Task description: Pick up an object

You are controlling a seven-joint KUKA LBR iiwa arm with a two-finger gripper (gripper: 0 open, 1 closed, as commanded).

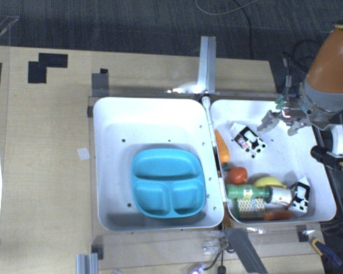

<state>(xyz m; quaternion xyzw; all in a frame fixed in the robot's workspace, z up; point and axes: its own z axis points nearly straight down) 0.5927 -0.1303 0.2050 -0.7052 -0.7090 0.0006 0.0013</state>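
Note:
The right bin (314,158) holds several items. A small black-and-white block (247,139) lies near its middle, and an orange carrot (221,146) rests along its left wall. A red tomato (236,176), a yellow banana (270,182) and a green bottle (256,193) on its side crowd the front, with a second black-and-white piece (300,194) at the front right. My gripper (281,124) hangs over the bin's back half, just right of the black-and-white block. Its fingers are spread open with nothing between them.
The left bin (111,153) holds a blue sectioned tray (168,181). A metal post (207,61) rises behind the wall between the bins. The grey and orange arm (331,67) covers the right bin's back right corner.

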